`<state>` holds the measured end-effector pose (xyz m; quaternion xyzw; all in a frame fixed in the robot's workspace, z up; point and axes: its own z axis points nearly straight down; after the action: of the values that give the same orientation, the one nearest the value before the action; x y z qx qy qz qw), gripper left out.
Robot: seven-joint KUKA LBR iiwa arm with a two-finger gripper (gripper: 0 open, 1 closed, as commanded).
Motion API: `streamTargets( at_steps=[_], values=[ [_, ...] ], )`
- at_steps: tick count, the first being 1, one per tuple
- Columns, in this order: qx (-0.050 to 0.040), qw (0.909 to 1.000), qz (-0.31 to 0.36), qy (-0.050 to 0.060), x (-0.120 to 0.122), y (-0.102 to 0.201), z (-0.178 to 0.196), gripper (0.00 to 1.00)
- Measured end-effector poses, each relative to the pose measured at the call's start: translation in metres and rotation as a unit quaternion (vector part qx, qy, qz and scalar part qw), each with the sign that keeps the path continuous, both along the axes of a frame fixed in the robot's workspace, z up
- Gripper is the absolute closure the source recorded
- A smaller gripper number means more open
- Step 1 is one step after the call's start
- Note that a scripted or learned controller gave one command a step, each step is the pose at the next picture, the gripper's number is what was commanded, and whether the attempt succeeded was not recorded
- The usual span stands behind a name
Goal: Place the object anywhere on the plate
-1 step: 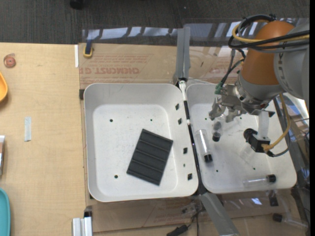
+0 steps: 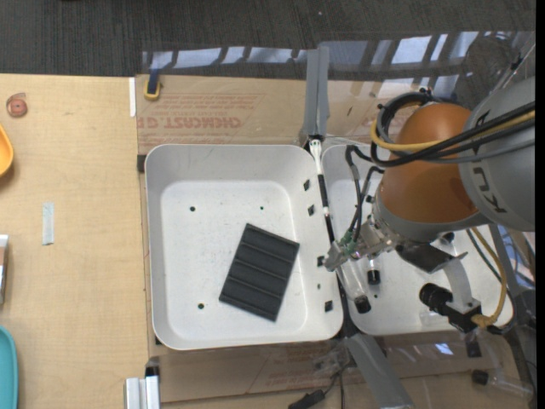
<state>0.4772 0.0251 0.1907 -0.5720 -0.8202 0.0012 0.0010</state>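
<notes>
While the dark ribbed plate [image 2: 260, 272] lies flat and tilted in the left bin [image 2: 170, 177], the gripper [image 2: 353, 267] hangs well to its right, over the right bin [image 2: 387, 313] near the divider. Whether it is apart, together or clamped cannot be told.

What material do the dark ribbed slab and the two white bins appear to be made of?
Slab: likely rubber or matte plastic; it is dark grey with parallel ridges and shows no shine. Left bin and right bin: probably moulded plastic, since they are smooth and white with rounded corners and a raised rim; painted metal cannot be excluded.
</notes>
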Motion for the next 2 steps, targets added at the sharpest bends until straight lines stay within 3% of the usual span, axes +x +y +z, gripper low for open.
streamTargets(
  at_steps=[1, 2],
  values=[
    [-0.0011, 0.9971, -0.077, 0.000, 0.053, 0.081, -0.012, 1.00],
    [-0.0001, 0.9951, 0.099, 0.000, 0.011, 0.045, 0.039, 1.00]
  ],
)
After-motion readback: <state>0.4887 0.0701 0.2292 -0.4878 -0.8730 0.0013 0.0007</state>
